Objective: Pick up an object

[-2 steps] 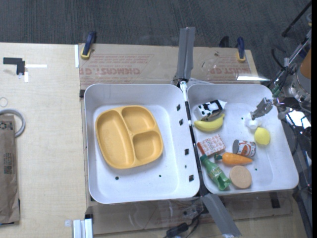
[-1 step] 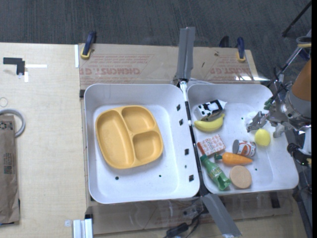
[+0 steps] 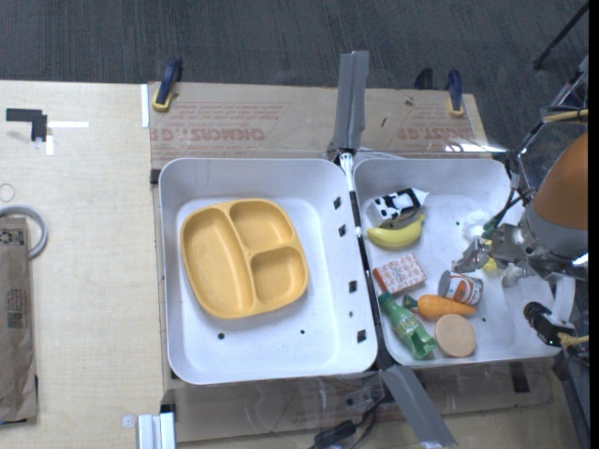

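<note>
The claw [image 3: 480, 253] hangs low in the right bin [image 3: 440, 178], just above a small can [image 3: 464, 288]; whether it is apart or together, I cannot tell. Near the can lie a carrot [image 3: 442, 306], a green bottle [image 3: 406, 325], a banana [image 3: 394, 235] and a red packet [image 3: 400, 274]. The left bin [image 3: 187, 344] holds a yellow divided plate [image 3: 243, 256]. Both bins sit on a pale wood surface [image 3: 84, 251] over dark carpet [image 3: 262, 17].
</note>
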Motion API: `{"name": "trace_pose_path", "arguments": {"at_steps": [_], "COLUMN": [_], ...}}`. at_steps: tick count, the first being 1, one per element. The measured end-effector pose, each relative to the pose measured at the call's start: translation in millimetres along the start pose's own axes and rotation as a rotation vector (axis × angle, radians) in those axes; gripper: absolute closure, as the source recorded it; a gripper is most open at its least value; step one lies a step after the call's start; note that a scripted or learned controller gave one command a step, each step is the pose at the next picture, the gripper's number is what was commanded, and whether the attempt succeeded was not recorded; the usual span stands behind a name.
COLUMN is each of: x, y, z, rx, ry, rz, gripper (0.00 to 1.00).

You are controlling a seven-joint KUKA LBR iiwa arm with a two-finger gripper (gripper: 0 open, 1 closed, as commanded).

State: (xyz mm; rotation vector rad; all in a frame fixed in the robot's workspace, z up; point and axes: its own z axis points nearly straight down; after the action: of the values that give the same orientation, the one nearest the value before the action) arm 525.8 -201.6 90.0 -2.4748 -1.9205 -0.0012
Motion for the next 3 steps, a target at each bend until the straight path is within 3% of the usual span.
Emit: {"name": "trace_pose_path", "arguments": {"at_steps": [1, 2, 3], "x": [40.8, 39.9, 88.5], "y": [-61.1, -61.0, 27.7], "z": [-0.3, -8.7, -96.8], "rx": [-0.004, -0.003, -0.006], "ry": [-0.006, -0.006, -0.007], "rz": [0.152, 0.155, 0.653], "gripper": [0.0, 1.0, 1.0]}}
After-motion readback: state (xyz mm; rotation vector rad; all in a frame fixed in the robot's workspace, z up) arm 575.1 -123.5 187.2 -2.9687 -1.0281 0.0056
